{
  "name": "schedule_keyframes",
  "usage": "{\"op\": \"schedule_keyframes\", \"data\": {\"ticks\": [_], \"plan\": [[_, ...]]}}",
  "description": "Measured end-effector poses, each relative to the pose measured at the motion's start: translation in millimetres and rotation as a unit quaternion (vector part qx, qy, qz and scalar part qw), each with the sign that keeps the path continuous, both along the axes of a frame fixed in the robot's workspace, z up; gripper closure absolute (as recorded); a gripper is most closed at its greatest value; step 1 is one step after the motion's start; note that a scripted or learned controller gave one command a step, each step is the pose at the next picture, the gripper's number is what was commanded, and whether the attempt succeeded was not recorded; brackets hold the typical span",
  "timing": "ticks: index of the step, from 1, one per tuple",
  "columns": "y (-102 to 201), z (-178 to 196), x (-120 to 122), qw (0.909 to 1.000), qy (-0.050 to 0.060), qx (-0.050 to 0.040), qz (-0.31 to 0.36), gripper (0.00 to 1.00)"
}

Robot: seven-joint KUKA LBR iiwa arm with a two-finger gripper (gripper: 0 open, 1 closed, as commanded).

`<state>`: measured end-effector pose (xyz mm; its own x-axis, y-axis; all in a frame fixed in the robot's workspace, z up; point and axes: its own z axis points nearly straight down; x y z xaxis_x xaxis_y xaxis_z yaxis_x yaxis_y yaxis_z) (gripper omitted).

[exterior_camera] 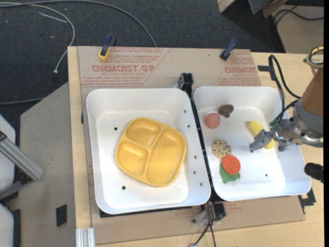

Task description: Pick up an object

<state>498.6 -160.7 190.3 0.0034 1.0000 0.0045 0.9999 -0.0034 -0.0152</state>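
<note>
My gripper (269,146) hangs low over the right side of the right bin (267,181). Its two dark fingers (256,145) stand spread apart, so it is open. A yellow corn cob (255,127) lies slantwise under it. The cob's near end shows between the fingers, and I cannot tell whether they touch it. To the left lie a speckled cookie (221,148), a red tomato on a green leaf (231,166), a pink ball (212,120) and a small brown piece (225,109).
The left bin (103,138) holds a yellow divided plate (150,151). A black divider (198,138) runs between the two bins. The arm (311,107) and its cables come in over the right bin's right wall.
</note>
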Motion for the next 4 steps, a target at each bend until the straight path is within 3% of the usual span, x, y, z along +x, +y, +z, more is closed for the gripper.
{"op": "schedule_keyframes", "data": {"ticks": [1,3,4], "plan": [[0.3,6.3,3.2,1.0000,-0.007,-0.0015,0.002,0.00],[-5.1,-106.4,-3.7,1.0000,-0.004,-0.0004,0.001,0.00],[-5.4,-92.3,-1.7,1.0000,-0.008,-0.0014,0.001,1.00]]}}
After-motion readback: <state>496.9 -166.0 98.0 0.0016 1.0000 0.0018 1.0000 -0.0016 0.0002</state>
